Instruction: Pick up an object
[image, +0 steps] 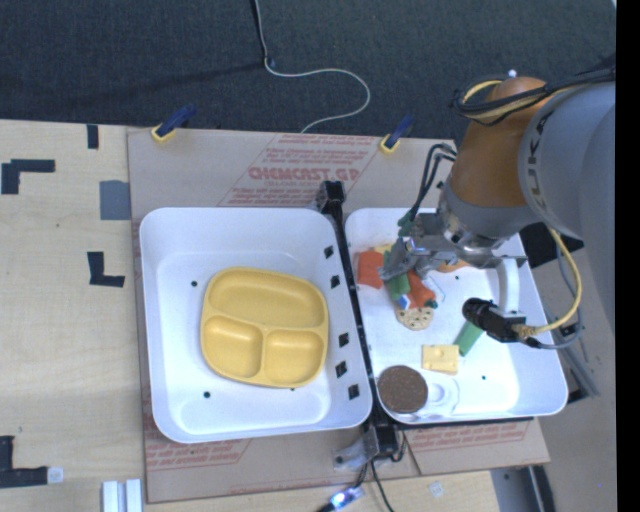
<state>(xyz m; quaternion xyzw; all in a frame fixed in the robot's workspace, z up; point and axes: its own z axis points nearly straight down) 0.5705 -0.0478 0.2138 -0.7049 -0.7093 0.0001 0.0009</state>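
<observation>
Grey hand (405, 262) low over orange block (370, 268) and green piece (401, 297); finger spread unclear.

The cardboard sheet (300, 170) under the bins bears red print, too blurred to read.

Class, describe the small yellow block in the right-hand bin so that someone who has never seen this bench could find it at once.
Start at the right bin, the one the grey arm reaches into. Look toward its near edge, just above the brown round disc. There lies the small yellow block: it is the only pale yellow, squarish piece in that bin, unlike the round speckled cracker and the green piece beside it.
</observation>
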